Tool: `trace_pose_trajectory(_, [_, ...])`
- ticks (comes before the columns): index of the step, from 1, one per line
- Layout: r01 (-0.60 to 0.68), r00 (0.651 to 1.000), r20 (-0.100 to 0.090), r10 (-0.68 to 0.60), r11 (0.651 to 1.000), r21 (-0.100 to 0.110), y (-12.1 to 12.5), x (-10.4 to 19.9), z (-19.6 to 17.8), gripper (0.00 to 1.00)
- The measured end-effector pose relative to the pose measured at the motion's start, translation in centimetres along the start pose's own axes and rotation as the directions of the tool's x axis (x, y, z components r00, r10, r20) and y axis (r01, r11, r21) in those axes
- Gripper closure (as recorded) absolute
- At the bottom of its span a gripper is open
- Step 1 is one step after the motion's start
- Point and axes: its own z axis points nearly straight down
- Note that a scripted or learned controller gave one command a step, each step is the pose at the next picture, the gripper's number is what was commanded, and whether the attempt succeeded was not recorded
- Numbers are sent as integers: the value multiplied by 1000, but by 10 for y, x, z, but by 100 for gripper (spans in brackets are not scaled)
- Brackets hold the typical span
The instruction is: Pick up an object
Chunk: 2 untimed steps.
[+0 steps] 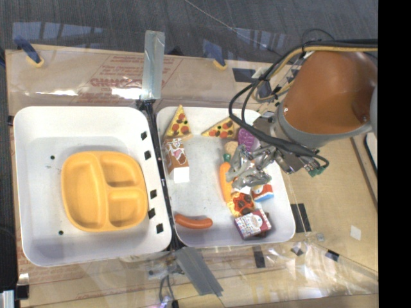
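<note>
Sausage [193, 222], smooth and red-brown, lies at six o'clock in the right bin [199, 239], just inside its near rim, with a glossy small carton [252, 224] at five o'clock. Bare white floor lies open mid-bin beside a milk-style carton [176, 160] at nine o'clock. An orange carrot [224, 179] lies just beside the metal fingers [247, 172], low among the toys at three o'clock; whether they are apart cannot be told. Two pizza slices [178, 123] sit at twelve. Left bin [26, 127] carries a yellow divided tray [103, 190]
</note>
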Motion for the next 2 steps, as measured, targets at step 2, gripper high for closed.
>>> trace_pose_trajectory(2, [-124, 992, -18, 124, 992, -14, -29, -159, 91, 100])
